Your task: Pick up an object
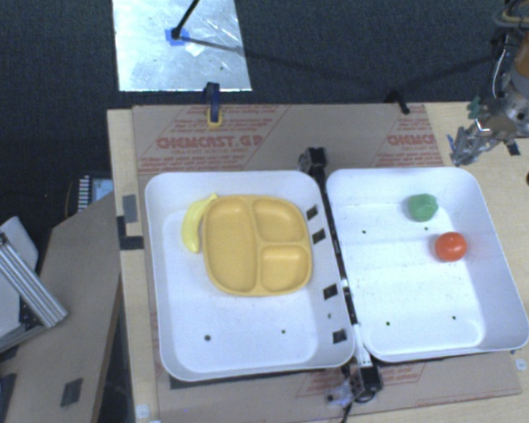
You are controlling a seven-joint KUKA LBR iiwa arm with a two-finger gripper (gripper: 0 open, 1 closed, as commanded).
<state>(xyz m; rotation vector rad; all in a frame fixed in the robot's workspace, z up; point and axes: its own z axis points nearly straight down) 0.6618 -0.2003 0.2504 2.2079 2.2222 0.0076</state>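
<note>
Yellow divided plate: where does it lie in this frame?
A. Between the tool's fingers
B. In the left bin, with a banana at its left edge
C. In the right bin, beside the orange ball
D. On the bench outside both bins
B. The yellow divided plate lies in the left bin, with the banana along its left edge; the orange ball and green object are in the right bin.

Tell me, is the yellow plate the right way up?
Yes. The yellow plate lies flat in the left bin, its three hollows facing up.
</note>
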